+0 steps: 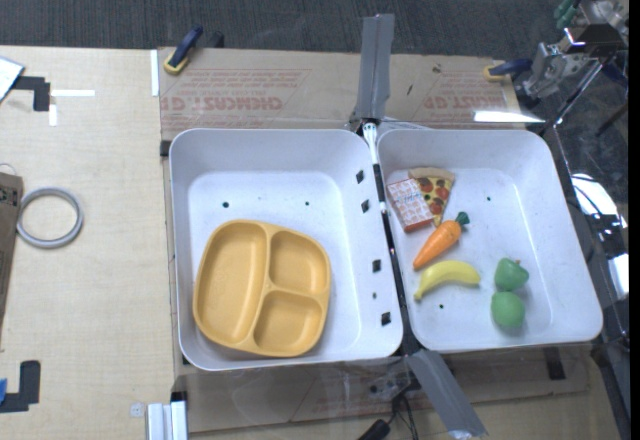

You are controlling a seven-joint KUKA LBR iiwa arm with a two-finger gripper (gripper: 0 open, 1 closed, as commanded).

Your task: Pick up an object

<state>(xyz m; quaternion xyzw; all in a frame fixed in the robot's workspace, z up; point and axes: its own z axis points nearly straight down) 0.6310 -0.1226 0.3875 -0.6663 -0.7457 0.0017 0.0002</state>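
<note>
The right bin (545,168) holds several toy foods. A pizza slice (434,189) lies at its back left, touching a small red and white box (408,205). Just in front of them an orange carrot (440,242) lies at a slant, and a yellow banana (447,277) sits below it. A green pepper (511,274) and a round green fruit (508,311) sit close together at the front right. In the left bin (260,163), a yellow divided plate (263,288) lies flat towards the front.
A roll of grey tape (47,217) lies on the wooden bench at the far left. Blue clamps (183,48) (505,70) hold the cardboard behind the bins. Metal hardware with cables (575,38) stands beyond the back right corner.
</note>
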